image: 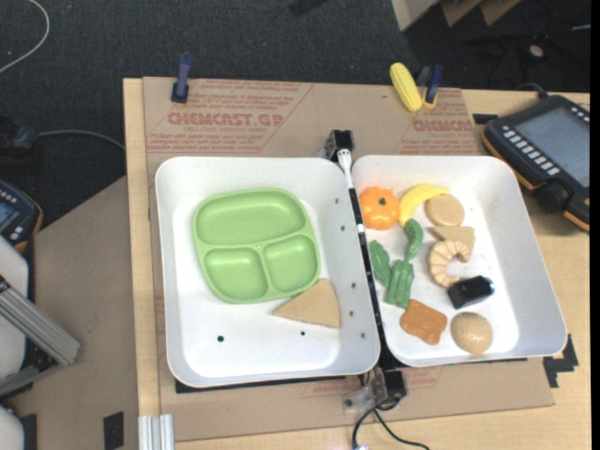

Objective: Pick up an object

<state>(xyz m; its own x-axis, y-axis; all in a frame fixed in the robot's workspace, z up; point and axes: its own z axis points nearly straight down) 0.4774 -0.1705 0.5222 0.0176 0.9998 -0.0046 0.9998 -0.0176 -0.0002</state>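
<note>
On the cardboard-covered desk [150,251], the left shallow white bin [178,251] holds a light green three-compartment plastic tray [255,244] and, just near-right of it, a flat tan wedge [309,306]. The right white bin [525,251] is crowded: orange round fruit [379,207], yellow banana-shaped piece [419,198], green pods [400,270], small black block [470,291].

How wide the pincer stands I cannot tell. The risk lies in that crowding (pieces touch one another), so a descent could nudge neighbours or close on two. The flat wedge may slip.

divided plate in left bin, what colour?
Light green; the divided plate sits in the left bin, plain in the camera view.
</note>
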